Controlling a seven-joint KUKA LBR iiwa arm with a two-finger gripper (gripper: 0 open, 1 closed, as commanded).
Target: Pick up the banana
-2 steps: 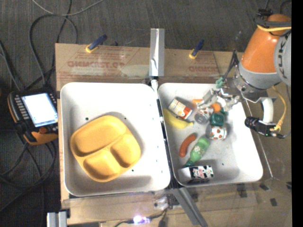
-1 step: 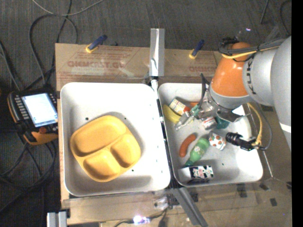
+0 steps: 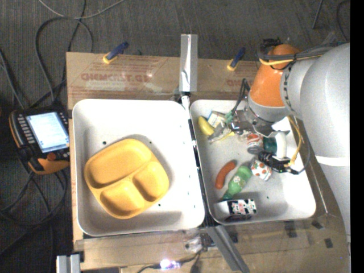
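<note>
Over the right-hand bin (image 3: pixel 310 206), the grey arm (image 3: pixel 324 95) reaches in from the right, its orange band (image 3: pixel 268 87) just above the wrist. The gripper (image 3: pixel 231 125) sits low in the bin's upper left part, close beside the banana (image 3: pixel 205 125), which lies near the top left corner of that bin, against the divider side. Whether the pincer's fingers are apart or together cannot be told from this slanted look, since the wrist body and clutter cover them; nor can it be told whether they touch the banana.

Lower in the same bin lie an orange-red sausage-shaped toy (image 3: pixel 224 174), a green bottle-like item (image 3: pixel 238 180) just beside it, a small white cup with red spots (image 3: pixel 261 170) to their right, and a black-and-white carton (image 3: pixel 241 207) near the front wall. A dark green and white object (image 3: pixel 268 145) rests under the arm, too tangled to name.

The left-hand bin (image 3: pixel 85 209) holds a yellow compartment tray (image 3: pixel 127 176), set at a tilt. A handheld pendant with a lit screen (image 3: pixel 42 131) rests on the floor to the left of the bench, and two blue clamps (image 3: pixel 115 52) grip the cardboard backing (image 3: pixel 131 78) behind the bins.
</note>
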